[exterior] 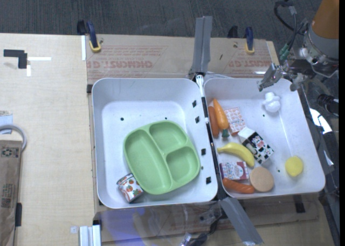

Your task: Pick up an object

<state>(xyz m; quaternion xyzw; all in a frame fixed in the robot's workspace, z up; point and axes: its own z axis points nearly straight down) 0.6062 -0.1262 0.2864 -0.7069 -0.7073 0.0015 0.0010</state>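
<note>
Jaws (280, 75) above right bin's (307, 131) far rim, spread apart, gripping nothing. In left bin (108, 131): green divided plate (161, 157), small printed cup (129, 188) at its near-left edge. In right bin: orange carrot (218, 116), banana (237, 151), yellow ball (294, 166), white lump (272, 103) just below jaws.

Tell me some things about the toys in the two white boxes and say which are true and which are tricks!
1. The green plate sits in the left bin. True.
2. The banana lies on the green plate. False: it is in the right bin.
3. The claw is over the right bin's far edge. True.
4. The yellow ball is in the left bin. False: it is in the right bin.
5. The small can touches the carrot. False: they are in different bins.
</note>
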